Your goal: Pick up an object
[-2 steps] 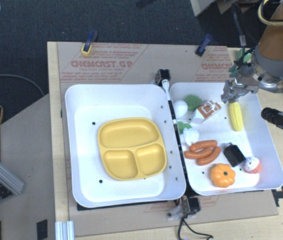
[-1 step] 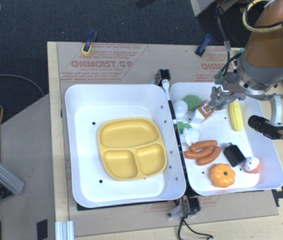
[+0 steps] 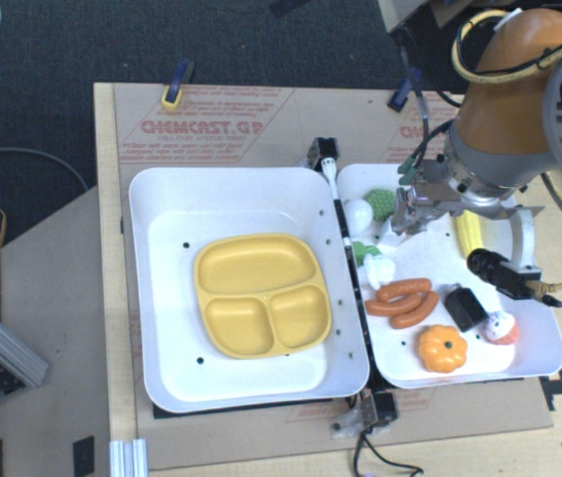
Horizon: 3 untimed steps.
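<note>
Bins sit side by side on the bench, and we read them from left to right. The left bin (image 3: 152, 266) carries a yellow divided plate (image 3: 261, 294) at its centre, one long compartment toward twelve o'clock and two smaller ones toward six. Black clips (image 3: 323, 151) pinch the seam where the two bins meet, at the twelve o'clock end.

In the right bin (image 3: 534, 351) we count several small toys. A white egg-like piece (image 3: 358, 214) lies toward ten o'clock, with a green knobbly toy (image 3: 381, 202) just beside it. Below them, near nine o'clock, sits a green and white piece (image 3: 372, 261). Two orange-red sausages (image 3: 402, 301) lie touching each other near the centre. An orange pumpkin (image 3: 443, 349) rests toward six o'clock. A black block (image 3: 465, 306) lies just right of the sausages, and a small white and red toy (image 3: 499, 330) sits beside it toward five o'clock. A yellow corn cob (image 3: 470, 233) lies under the arm toward two o'clock.

The gripper (image 3: 407, 217) hangs over the upper middle of the right bin, just right of the green knobbly toy. We cannot tell how its jaws stand, and we see nothing held in them.
</note>
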### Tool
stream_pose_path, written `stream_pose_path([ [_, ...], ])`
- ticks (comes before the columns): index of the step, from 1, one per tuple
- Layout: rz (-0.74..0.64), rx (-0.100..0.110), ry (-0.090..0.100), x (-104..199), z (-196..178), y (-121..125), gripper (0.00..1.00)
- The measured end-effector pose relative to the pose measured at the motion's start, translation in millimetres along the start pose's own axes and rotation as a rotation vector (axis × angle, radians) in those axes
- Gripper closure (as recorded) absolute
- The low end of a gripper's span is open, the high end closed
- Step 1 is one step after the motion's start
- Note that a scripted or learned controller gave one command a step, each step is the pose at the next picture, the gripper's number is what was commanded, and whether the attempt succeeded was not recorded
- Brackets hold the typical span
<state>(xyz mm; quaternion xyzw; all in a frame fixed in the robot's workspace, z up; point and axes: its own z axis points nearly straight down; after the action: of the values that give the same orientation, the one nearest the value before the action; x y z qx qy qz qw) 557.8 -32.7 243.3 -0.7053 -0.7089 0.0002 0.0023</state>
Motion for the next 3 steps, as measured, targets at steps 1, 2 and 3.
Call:
stream_pose_path([
  [1, 0.0, 0.002, -0.001, 50.9, 13.2, -27.1, 1.0],
  [2, 0.002, 0.002, -0.001, 78.2, 13.8, -63.4, 1.0],
  [3, 0.003, -0.004, -0.002, 88.3, 9.7, -62.4, 1.0],
])
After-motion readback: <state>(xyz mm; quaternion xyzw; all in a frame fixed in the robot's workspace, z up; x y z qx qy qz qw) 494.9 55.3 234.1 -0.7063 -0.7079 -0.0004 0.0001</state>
